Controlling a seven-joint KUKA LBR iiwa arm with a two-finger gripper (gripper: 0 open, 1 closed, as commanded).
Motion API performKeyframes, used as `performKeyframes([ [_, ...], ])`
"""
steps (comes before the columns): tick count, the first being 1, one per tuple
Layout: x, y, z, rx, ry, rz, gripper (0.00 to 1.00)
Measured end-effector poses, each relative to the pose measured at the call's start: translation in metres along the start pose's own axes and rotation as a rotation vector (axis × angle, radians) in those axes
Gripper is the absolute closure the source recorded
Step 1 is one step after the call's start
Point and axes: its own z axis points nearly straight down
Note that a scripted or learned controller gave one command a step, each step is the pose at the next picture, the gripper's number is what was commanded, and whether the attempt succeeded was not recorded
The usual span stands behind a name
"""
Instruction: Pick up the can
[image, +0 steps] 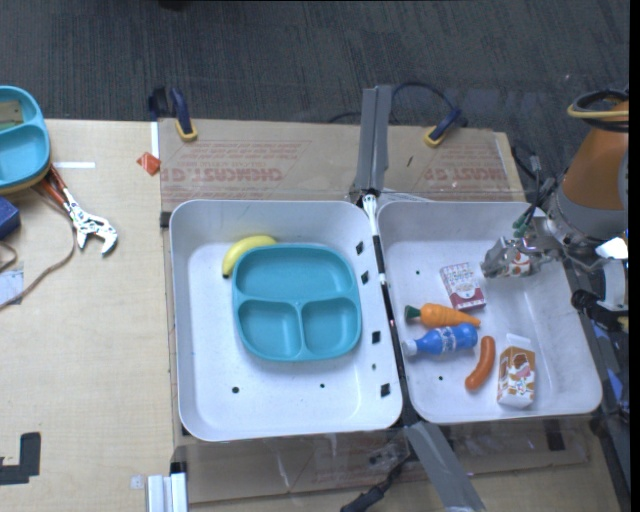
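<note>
Camera view has the claw (512, 256) low in the right bin (560, 400), up by its far right corner, with the can (517, 263) seemingly at its tip; whether it grips or merely touches, I cannot tell. From the carrot (446, 315) in mid-bin, the can lies up and to the right, beyond the small card (462, 286). The step looks like the grasp itself. Next, probably, comes a firm closing and a straight lift clear of the bin wall.

Banana (247, 248) touching teal tray (297, 301)
</note>
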Motion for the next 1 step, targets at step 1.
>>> performKeyframes([
  [1, 0.0280, -0.0139, -0.0954, 0.000, -0.010, 0.150, 1.00],
])
